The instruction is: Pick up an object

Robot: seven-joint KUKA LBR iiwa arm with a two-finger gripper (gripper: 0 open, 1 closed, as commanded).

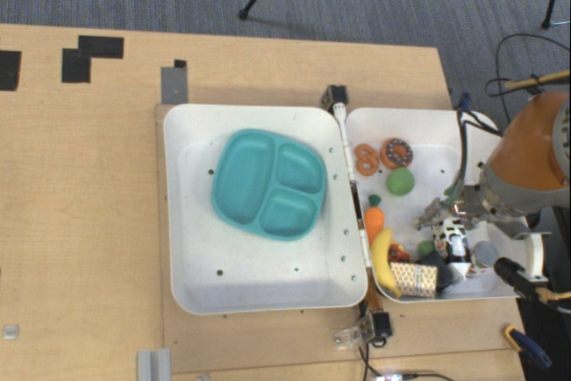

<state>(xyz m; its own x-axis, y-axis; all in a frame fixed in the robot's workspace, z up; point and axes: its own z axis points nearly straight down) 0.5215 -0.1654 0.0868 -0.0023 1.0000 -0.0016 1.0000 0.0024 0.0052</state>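
Gripper [452, 232] down among toy food in right bin [428, 125], finger state unclear; banana [383, 259] just left, likely candidate.

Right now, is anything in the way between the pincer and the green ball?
Nothing visible. The pincer hangs over the right bin, and the green ball lies up-left of it with bare white floor between them. The toys crowd lower down, near the banana.
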